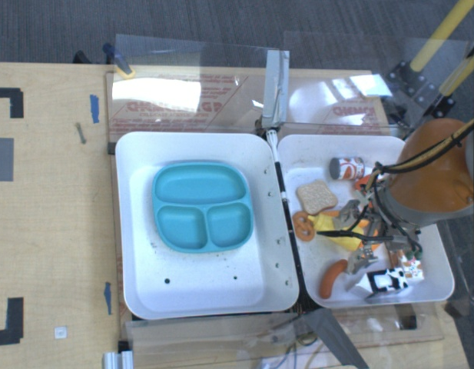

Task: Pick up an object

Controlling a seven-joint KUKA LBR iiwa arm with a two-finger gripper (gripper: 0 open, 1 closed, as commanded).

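Blue divided plate (202, 206), one, lies in the left bin (137, 229); right bin (436, 279) holds one bread slice (317, 197), one pretzel (303, 226), one sausage (333, 278), one can (347, 167) around the gripper (367, 233), whose grasp I cannot tell.

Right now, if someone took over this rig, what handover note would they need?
Gripper: low in the right bin, among the toy food; whether it holds anything cannot be told from this view.
Right bin: bread slice, pretzel, sausage, small can, a yellow piece and a black-and-white item.
Left bin: a blue divided plate.
Done: the arm has reached the pile.
Left: confirm a grasp and lift one object.
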